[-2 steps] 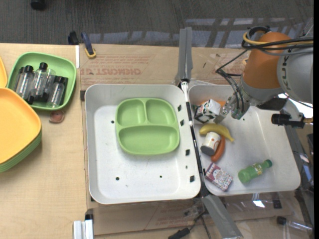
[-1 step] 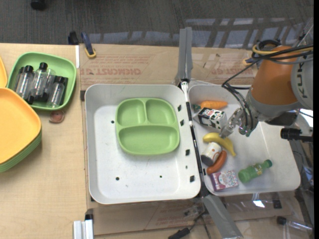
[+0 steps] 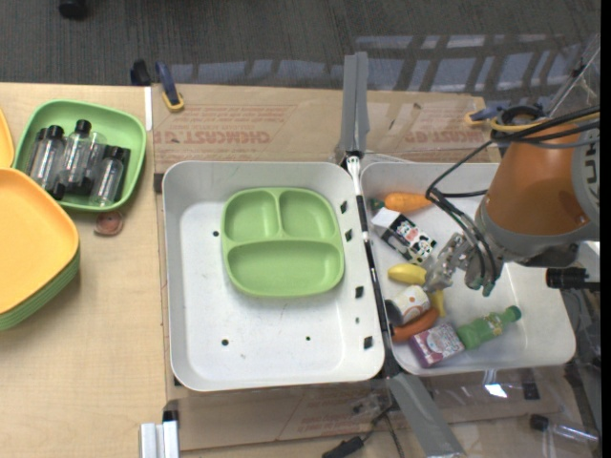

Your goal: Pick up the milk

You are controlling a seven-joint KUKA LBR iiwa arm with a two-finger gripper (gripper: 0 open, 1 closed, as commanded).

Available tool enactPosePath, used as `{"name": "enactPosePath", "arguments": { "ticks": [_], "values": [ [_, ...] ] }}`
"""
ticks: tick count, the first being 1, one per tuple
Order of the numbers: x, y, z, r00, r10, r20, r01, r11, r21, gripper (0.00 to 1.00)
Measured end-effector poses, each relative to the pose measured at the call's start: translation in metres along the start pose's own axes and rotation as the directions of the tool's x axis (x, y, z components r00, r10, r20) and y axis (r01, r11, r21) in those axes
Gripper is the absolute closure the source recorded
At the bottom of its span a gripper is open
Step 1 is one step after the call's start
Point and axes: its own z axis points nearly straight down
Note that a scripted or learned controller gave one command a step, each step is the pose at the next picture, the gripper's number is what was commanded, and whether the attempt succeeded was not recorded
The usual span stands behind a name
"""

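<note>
Camera view, near to far. Right bin: along its near edge lie a purple packet and, beside it toward the near right corner, a green bottle on its side; the print on both is too small to read. Just behind the packet an orange carrot-like toy rests against the bin's left wall, with a small white-and-red cup-like item and a yellow banana behind it. The milk, a white carton with black cow patches lying tilted, sits in the left half of this bin toward the far edge; its lettering cannot be read. A second orange carrot lies at the far left corner. The gripper hangs over the middle of the bin, to the right of the milk and apart from it; whether the fingers are parted or closed cannot be told. Open floor remains along the bin's right side.

Left bin: a green divided plate sits toward the far right; the near half and left margin are bare white.

Bench, left edge: stacked orange plates and a green tray holding dark-capped vials. Behind the bins, cardboard carries mirrored red print, apparently "CHEMCUT".
</note>
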Motion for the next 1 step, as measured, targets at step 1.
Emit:
{"name": "enactPosePath", "arguments": {
  "ticks": [1],
  "values": [
    [0.0372, -0.0309, 0.0090, 0.919, -0.393, 0.002, 0.393, 0.919, 0.006, 1.00]
  ]
}}
